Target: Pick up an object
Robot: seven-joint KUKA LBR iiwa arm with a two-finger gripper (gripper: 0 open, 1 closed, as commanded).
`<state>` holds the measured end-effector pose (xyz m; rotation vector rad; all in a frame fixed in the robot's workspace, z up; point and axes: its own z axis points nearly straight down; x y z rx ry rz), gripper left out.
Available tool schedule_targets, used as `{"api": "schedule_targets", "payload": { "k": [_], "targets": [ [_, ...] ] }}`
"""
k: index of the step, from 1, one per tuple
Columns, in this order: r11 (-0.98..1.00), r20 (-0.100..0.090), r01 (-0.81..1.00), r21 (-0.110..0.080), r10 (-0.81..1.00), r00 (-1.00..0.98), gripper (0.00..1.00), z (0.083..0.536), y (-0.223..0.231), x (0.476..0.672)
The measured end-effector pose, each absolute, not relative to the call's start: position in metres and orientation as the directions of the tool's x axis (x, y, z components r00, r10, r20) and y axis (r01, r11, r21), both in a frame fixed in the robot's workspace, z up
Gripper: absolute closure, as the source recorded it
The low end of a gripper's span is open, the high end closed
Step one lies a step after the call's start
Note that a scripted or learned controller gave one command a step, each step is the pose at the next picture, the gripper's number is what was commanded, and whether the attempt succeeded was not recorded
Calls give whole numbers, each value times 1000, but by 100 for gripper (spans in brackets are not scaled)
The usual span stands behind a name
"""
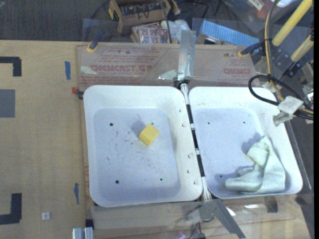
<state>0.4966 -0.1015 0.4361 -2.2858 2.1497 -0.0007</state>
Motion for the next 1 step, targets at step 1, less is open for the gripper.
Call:
{"api": "schedule_targets", "payload": {
  "k": [1],
  "targets": [
    [-436,-2,-900,-1,-900,436,0,436,-94,480]
  ]
}}
